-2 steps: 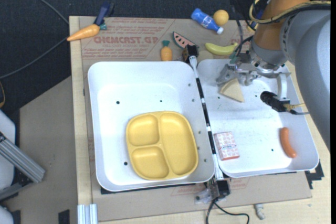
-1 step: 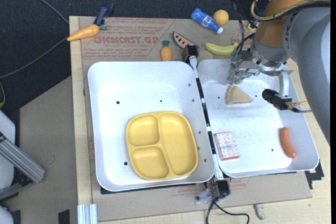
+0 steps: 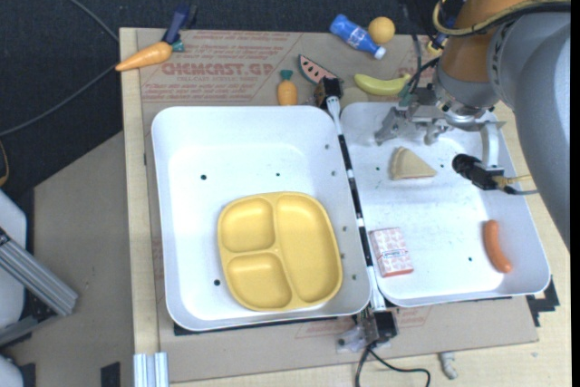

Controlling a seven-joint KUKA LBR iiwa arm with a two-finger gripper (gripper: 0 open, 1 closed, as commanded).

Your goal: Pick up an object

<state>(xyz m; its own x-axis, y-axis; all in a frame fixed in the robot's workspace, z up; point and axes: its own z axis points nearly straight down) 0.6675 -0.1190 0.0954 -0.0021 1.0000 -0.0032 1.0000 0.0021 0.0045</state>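
Observation:
In the right bin (image 3: 517, 281) lie a tan wedge (image 3: 410, 165), a pink patterned packet (image 3: 391, 250) near the front left, and an orange-red sausage (image 3: 497, 246) by the right wall. My gripper (image 3: 410, 133) hangs at the far end of this bin, just above and behind the wedge. Its fingers (image 3: 386, 130) are spread open, nothing is between them, and the wedge rests on the bin floor. The left bin (image 3: 181, 159) holds a yellow divided plate (image 3: 278, 249).
Beyond the bins on the bench sit a banana (image 3: 382, 84), a blue bottle (image 3: 355, 35), an orange ball (image 3: 382, 28), a watermelon slice (image 3: 311, 68), a small orange toy (image 3: 287, 91) and a carrot (image 3: 145, 57). The arm's bulk (image 3: 535, 59) overhangs the right bin's far right corner.

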